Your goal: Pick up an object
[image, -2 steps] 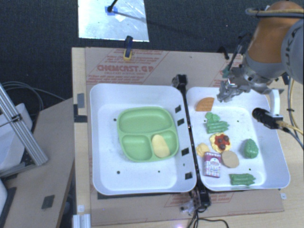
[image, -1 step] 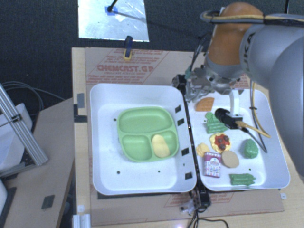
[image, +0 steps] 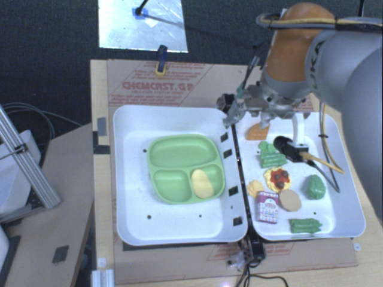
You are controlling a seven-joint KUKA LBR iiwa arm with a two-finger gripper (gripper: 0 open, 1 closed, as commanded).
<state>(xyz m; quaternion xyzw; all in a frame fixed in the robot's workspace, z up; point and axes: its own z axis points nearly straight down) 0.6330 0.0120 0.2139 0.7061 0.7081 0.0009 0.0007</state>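
Note:
Several toy foods lie in the right bin (image: 350, 214): an orange wedge (image: 257, 131), a green ridged piece (image: 270, 155), a pizza-like slice (image: 278, 177), a small yellow bit (image: 255, 187), a tan disc (image: 290, 200), a green lump (image: 315, 186), a red and white carton (image: 267, 207) and a green pod (image: 304, 225). My gripper (image: 264, 122) hangs over that bin's far left corner, just above the orange wedge. I see nothing held in it. In the left bin (image: 128, 178) sits a green divided tray (image: 179, 154) with a yellow piece (image: 203, 183) in its near right compartment.
The grey arm with its orange band (image: 296, 40) fills the upper right. A silver sheet (image: 142, 17) lies beyond the bench, with a blue and yellow clamp (image: 161, 60) at the cardboard's far edge. A metal frame (image: 24, 160) stands at the left.

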